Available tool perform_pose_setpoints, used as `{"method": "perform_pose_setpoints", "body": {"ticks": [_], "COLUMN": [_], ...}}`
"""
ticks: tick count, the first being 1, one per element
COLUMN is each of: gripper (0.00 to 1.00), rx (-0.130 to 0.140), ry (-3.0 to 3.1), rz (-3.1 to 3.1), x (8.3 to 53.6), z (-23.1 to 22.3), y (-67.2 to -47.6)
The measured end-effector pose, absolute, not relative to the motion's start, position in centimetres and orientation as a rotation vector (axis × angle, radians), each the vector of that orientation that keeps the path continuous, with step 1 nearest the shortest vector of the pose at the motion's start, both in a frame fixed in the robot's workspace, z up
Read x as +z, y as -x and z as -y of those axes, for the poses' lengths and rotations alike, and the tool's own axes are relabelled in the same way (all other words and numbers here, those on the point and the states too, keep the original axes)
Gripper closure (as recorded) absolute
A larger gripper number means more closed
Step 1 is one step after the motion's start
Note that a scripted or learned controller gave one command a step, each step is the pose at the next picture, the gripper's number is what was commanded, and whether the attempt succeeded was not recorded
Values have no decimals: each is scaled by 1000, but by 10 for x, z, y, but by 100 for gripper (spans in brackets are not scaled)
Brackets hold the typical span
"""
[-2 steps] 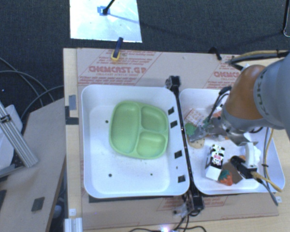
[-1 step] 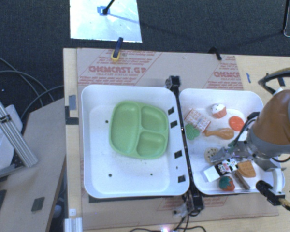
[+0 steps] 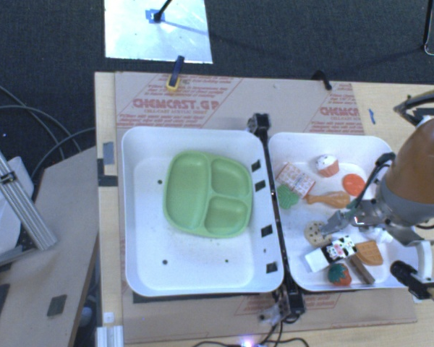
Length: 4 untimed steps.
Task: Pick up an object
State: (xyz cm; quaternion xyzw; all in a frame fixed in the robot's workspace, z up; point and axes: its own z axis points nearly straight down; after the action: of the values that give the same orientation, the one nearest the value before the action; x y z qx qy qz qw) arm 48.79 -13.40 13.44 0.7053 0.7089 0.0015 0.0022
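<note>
On the worktop [image 3: 108, 215] the left bin [image 3: 141, 194] holds a green divided plate [image 3: 207, 194], lying flat near the bin's middle. A row of black clips runs down the seam between the two bins.

The right bin [image 3: 304, 147] carries a scatter of small toy foods. Toward its far left lies a checked waffle piece [image 3: 295, 178], with a small green piece [image 3: 287, 197] touching its near edge. Farther right sit a white and orange round piece [image 3: 326, 165], an orange disc [image 3: 353, 183] and an orange drumstick [image 3: 328, 199] lying across the middle. Nearer the front are a dotted cracker [image 3: 316, 232], a white block with black and red marks [image 3: 338, 250], a red and green strawberry [image 3: 338, 274], a brown stick [image 3: 361, 269] and a tan wedge [image 3: 369, 252].

The gripper [image 3: 340, 223] hangs over the right bin's middle, reaching in from the right, just right of the cracker, just near of the drumstick and just far of the marked white block. Whether it is released or clenched I cannot tell; nothing is seen held in it.
</note>
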Motion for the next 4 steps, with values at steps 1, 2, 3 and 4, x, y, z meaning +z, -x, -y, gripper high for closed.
{"method": "perform_pose_setpoints", "body": {"ticks": [1,2,3,4], "gripper": [0,0,0,0], "rx": [4,-3,4,6], "ry": [-2208,-2228,-2214,-2208], "rz": [-2230,-2214,-2226,-2223], "x": [101,84,104,87], "z": [82,147,126,90], "y": [-540,-484,-488,-532]}}
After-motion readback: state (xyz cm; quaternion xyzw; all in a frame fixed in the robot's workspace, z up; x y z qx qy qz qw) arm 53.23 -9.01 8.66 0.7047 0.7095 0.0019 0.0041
